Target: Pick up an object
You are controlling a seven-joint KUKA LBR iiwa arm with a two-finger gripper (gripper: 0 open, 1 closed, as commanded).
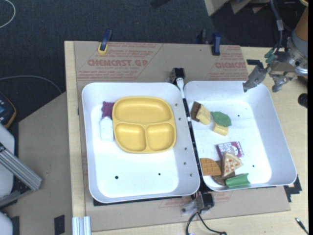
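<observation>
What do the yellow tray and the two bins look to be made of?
Yellow tray: likely moulded plastic, matte to satin, judging by its even colour, rounded compartments and soft highlights. Left bin and right bin: probably thin formed plastic, smooth and slightly glossy, with rounded corners and a thin lip; painted metal can't be ruled out.

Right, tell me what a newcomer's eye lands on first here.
First the yellow divided plate, filling the upper part of the left bin. Next the scatter of toy food in the right bin, with a green piece at its near edge. The pincer hangs open over that bin's far right corner.
</observation>
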